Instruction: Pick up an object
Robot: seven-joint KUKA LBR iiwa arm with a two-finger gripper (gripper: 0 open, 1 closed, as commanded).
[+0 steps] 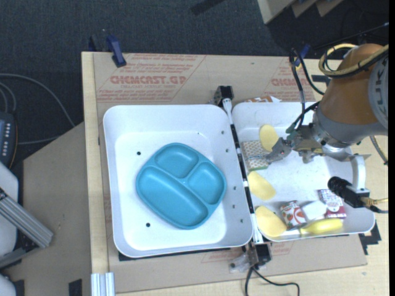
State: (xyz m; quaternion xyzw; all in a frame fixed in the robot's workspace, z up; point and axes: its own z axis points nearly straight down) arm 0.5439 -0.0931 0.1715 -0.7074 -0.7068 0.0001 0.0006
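Gripper (279, 151) hangs low in the right bin (360, 226), finger state cannot be told, beside a yellow piece (268, 136); blue divided plate (179, 184) lies in the left bin (120, 165).

Grey arm (364, 113) with orange band, seemingly black cables.

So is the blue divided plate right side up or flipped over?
Right side up. The blue divided plastic plate lies flat in the left white bin, its three compartments facing up and holding nothing.
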